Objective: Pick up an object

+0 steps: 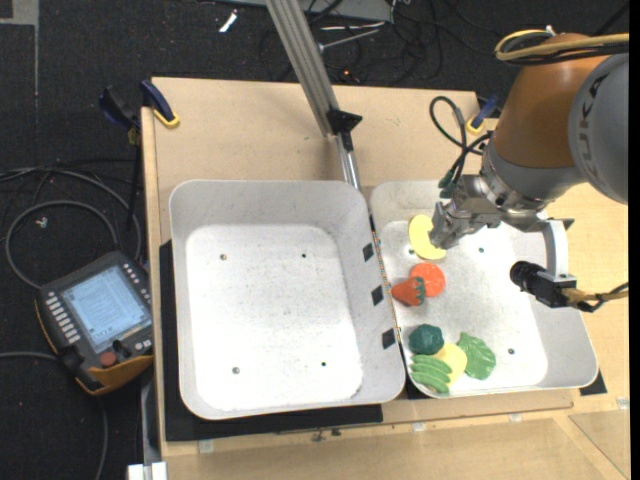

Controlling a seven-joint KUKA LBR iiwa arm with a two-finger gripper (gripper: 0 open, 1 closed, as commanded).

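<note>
wooden bench [260,138], two white bins; gripper [447,230] low in right bin [560,353], right at yellow piece [424,238]; grip state unreadable. orange toy [420,285] just below, greens [452,356] nearer front.

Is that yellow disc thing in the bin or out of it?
In. The yellow disc lies on the right bin's floor, beside the gripper.

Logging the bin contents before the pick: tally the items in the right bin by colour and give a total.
Yellow: 2, a flat disc-like piece under the gripper and a small piece in the cluster.
Red-orange: 1, a strawberry-like toy.
Green: 3, dark, light, ridged.
Total: 6
</note>
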